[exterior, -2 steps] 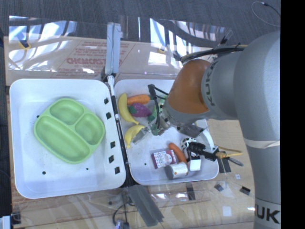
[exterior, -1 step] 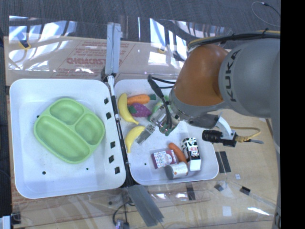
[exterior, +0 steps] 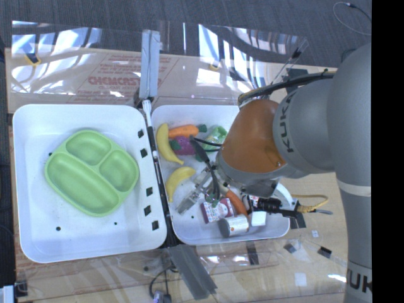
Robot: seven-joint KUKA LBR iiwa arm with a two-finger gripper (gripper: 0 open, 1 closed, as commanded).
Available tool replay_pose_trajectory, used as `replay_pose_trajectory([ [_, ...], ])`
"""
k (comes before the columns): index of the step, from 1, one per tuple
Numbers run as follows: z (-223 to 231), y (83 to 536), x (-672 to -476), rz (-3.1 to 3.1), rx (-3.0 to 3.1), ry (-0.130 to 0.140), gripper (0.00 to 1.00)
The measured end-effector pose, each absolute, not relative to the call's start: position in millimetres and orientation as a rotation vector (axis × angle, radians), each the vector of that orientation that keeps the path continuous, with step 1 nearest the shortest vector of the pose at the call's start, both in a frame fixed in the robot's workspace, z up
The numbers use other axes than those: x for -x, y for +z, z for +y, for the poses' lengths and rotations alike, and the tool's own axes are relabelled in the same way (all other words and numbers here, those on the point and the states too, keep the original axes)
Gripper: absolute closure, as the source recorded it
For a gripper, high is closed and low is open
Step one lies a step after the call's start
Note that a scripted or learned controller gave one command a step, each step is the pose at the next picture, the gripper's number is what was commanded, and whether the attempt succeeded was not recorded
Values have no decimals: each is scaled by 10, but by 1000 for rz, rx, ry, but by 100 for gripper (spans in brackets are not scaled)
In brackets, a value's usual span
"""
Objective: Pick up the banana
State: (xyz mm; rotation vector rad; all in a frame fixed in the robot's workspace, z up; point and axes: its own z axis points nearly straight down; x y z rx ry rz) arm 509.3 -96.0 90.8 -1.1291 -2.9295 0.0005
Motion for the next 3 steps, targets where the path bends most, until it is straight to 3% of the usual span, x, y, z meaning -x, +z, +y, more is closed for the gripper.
replay_pose_trajectory([
  [1,-1089,922,-5906,-2860,1300,1,0],
  [2,-1149,1040,-5909,-2865,1303,13,100],
  [3,24,1926,-6201,-2944,1099,0,100],
])
